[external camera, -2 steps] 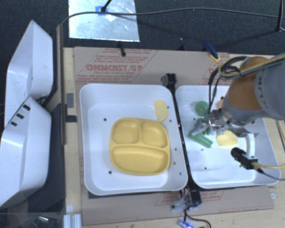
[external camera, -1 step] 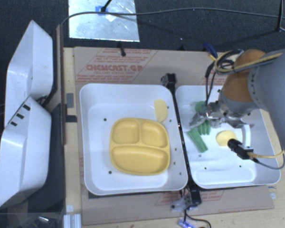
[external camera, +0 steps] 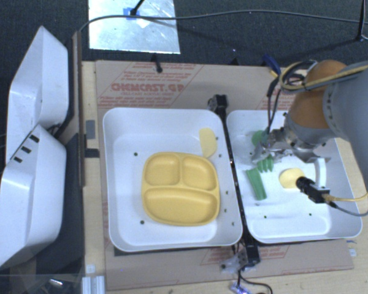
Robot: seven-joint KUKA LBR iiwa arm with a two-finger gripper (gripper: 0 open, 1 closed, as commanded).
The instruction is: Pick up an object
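Two white bins are being held side by side on a brown bench (external camera: 172,81). The left bin (external camera: 119,182) is being taken up by a yellow plate with three parts (external camera: 181,187), lying flat near the middle. A small yellow scoop-like piece (external camera: 208,141) is being rested just beside it, near the top right corner, leaning on the wall of that bin.

In the right bin (external camera: 294,222), a long green piece (external camera: 256,183) is being kept flat near the left side. A short green ridged piece (external camera: 264,163) is lying just above it. Another small green piece (external camera: 258,138) is being half hidden by the arm. A pale yellow round thing (external camera: 289,177) is sitting to the right of the long green piece.

The gripper (external camera: 271,147) is being held low over the green pieces. Whether its fingers are apart or together cannot be told.
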